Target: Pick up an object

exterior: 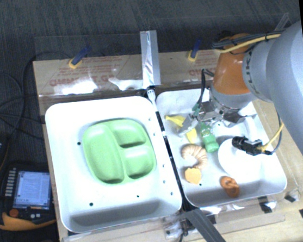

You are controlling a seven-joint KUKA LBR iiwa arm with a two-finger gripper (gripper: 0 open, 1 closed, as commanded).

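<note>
We see pincer point(203, 121) down in right bin point(268, 177) over green bottle point(209, 141) — can't tell its state. Shrimp-like toy point(194, 153), yellow pieces point(175, 121) alongside; green tray point(119, 150) in left bin point(74, 204).

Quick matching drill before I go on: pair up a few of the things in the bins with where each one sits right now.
Things:
1. green divided tray
2. white plate
3. brown-orange piece
4. gripper

Places:
A. near front edge of the right bin
B. above the green item in the right bin
C. middle of the left bin
D. right bin, right of the shrimp-like toy

Pairs: 1-C, 2-D, 3-A, 4-B
</note>
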